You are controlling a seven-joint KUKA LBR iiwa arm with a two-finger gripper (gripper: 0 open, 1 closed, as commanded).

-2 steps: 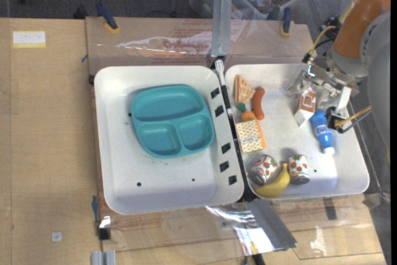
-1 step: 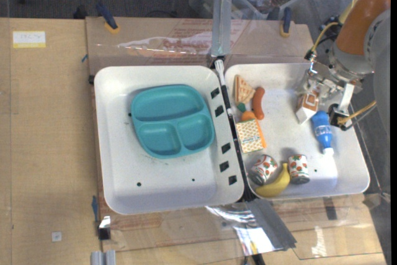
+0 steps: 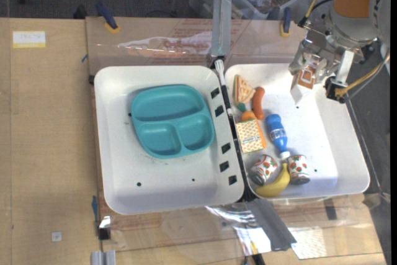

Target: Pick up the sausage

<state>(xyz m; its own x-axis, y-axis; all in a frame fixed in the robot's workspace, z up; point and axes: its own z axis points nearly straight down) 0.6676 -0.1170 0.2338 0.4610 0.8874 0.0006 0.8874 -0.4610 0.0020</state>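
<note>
The sausage point(image 3: 258, 102) is a short red-orange link lying in the right bin point(image 3: 335, 133), near its far left side, just right of a wedge of toy pizza point(image 3: 243, 89). My gripper point(image 3: 308, 76) hangs over the far right part of the same bin, well to the right of the sausage and apart from it. A small orange and white patch shows at the gripper's tip; I cannot make out what it is.
Around the sausage lie a small orange piece point(image 3: 248, 115), a yellow box point(image 3: 250, 135) and a blue bottle point(image 3: 276, 131). A banana point(image 3: 276, 184) and two red-spotted white items point(image 3: 265, 167) sit at the near side. The left bin point(image 3: 111, 133) holds a teal divided plate point(image 3: 170, 120).
</note>
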